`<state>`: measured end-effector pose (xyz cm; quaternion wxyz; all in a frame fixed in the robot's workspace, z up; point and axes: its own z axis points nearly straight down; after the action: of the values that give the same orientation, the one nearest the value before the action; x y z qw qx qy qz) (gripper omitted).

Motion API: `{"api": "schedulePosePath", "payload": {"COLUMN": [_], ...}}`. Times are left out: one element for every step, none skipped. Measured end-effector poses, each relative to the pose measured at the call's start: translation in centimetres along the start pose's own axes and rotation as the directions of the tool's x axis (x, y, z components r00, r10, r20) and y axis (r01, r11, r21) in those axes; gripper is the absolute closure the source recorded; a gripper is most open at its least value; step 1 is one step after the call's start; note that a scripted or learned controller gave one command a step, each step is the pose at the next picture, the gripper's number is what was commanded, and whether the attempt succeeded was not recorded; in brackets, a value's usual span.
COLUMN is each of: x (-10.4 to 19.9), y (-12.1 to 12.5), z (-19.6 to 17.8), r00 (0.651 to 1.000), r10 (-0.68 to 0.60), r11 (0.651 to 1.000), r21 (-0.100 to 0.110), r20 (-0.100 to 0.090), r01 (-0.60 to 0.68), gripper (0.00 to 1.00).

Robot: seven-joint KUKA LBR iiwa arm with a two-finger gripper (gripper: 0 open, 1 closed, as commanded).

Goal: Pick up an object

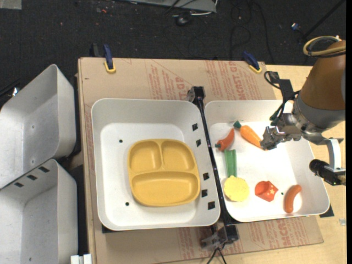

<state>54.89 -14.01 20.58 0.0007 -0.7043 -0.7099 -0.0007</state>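
Grey metal makes up the claw (270, 138), which hangs low in the right bin (308, 172) with its tip just beside the right end of the orange carrot (251, 136); whether it is spread or pressed together cannot be told, as the tip is dark and small, and nothing shows pinched in it. The carrot lies at a slant, its green top toward the upper left, apparently free on the bin floor. Taking the carrot as landmark: a red chili pepper (225, 141) lies just to its left, a green stick-shaped piece (230, 162) lies below and left of it, and a round yellow piece (236, 190) sits further below, touching the green piece's lower end. A red strawberry-like piece (266, 191) lies well below the carrot, and an orange-red sausage (292, 198) lies below and to its right, near the bin's lower right corner. Far left of the carrot, across the divider, the left bin (110, 147) holds 1 yellow tray (163, 172) with 3 compartments.
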Motion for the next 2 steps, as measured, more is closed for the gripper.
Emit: {"api": "schedulePosePath", "payload": {"x": [6.0, 11.6], "y": [1.2, 1.8], "z": [-1.1, -2.2], "r00": [1.0, 1.0], "r10": [-0.001, -0.001], "r11": [1.0, 1.0], "r21": [-0.002, -0.002], "r20": [0.002, 0.001], "r01": [0.001, 0.001], "gripper": [1.0, 1.0]}}
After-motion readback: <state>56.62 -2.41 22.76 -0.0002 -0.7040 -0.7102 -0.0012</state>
